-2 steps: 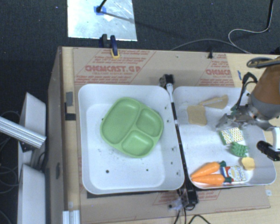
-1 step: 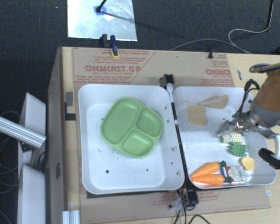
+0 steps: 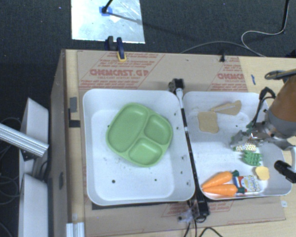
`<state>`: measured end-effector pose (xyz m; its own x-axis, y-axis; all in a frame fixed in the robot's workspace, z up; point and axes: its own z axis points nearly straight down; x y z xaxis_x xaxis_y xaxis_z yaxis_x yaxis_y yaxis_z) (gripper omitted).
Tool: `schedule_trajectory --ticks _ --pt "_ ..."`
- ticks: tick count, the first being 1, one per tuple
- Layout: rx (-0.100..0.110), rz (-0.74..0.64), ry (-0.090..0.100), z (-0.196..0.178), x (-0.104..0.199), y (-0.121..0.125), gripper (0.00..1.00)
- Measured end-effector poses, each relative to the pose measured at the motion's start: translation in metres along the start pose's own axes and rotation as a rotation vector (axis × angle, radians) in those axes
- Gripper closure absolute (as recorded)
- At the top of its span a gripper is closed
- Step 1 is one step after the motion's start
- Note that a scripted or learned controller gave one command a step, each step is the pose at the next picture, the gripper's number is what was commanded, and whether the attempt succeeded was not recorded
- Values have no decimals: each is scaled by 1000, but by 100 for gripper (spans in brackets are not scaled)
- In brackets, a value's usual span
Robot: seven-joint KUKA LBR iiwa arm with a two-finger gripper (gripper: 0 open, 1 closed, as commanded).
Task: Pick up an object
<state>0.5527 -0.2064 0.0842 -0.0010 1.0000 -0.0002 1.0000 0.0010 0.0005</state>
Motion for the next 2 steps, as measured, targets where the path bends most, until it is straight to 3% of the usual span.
schedule_trajectory --ticks 1,2 --pt "0 1 0 0 0 -66 0" --pt "-3 0 -1 -10 0 -65 100"
